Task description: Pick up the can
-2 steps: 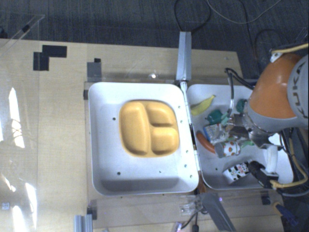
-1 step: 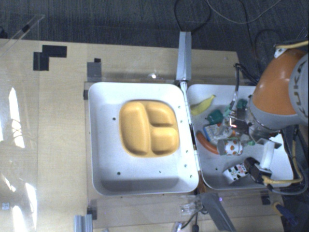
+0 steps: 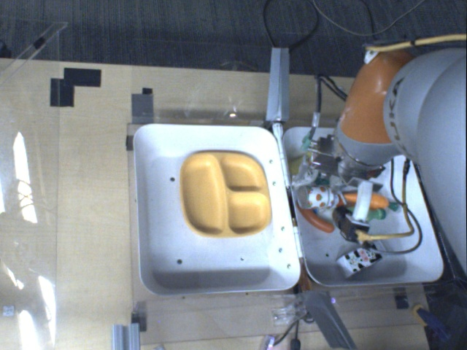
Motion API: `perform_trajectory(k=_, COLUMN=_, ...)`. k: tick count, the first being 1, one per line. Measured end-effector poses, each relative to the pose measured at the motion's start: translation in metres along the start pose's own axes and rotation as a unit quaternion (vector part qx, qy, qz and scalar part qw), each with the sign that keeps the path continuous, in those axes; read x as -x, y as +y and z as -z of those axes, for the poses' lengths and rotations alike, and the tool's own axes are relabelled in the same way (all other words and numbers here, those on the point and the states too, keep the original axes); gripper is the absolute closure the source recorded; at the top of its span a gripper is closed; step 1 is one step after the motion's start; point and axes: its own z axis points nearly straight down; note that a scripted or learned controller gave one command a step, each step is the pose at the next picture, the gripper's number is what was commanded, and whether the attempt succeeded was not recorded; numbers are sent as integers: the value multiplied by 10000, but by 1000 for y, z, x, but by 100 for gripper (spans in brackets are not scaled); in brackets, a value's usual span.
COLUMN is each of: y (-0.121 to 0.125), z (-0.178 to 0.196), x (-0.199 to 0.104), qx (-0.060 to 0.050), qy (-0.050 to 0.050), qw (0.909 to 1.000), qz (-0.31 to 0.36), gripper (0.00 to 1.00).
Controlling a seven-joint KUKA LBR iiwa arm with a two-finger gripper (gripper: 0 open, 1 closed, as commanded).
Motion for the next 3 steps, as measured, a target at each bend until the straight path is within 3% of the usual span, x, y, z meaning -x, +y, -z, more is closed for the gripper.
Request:
perform_trajectory(k=1, y=-39, z=19, x=61, qx=2, qy=5, qw=9961, qz=-885, gripper=100)
perform_trajectory(k=2, y=-10, z=23, x=-18, qx=-5, qy=-1, qw=9952, qz=-982, gripper=100)
perform_trajectory(k=3, y=-57, z=31, x=55, qx=3, qy=3, qw=9874, qz=-1580, gripper=100)
